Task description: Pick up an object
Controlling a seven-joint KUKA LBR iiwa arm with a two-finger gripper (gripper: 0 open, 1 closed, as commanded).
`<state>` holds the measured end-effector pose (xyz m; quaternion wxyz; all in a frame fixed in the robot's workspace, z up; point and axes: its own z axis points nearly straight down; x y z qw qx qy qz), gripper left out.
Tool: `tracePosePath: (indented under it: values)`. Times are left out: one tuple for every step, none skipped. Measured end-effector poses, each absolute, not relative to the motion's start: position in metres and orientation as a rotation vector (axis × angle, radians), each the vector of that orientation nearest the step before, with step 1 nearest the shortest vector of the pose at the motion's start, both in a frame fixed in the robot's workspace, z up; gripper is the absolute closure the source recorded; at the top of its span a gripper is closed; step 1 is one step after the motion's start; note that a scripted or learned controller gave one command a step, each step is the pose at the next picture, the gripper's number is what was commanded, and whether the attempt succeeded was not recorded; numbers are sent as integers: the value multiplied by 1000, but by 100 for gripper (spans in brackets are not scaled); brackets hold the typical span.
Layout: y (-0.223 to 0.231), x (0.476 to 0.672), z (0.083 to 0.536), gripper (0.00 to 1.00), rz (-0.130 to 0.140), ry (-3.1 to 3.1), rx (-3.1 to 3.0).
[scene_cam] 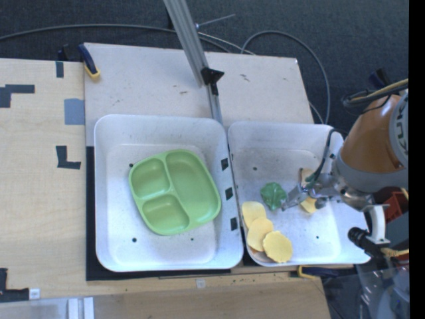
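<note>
Gripper beside green object

Glossy green plastic tray, matt white speckled bins, pale wood-grain bench, ribbed metal rail

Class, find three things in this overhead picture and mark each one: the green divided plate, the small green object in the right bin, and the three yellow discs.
green divided plate (174,193): camera view, on the ridge between its compartments.
small green object (272,195): camera view, on its middle.
yellow discs (260,230): camera view, on the middle disc of the three.
</note>
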<state>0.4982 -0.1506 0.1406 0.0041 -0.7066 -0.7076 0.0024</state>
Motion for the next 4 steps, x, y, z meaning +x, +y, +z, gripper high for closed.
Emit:
tracePosePath:
  values:
    - [-150, 498, 89, 0, 3, -2222, -2220]
    - [-150, 498, 101, 100, 1, -2222, -2219]
    - [-156, 496, 161, 100, -2, -2225, -2223]
    - [-158, 495, 224, 100, -3, -2227, -2223]
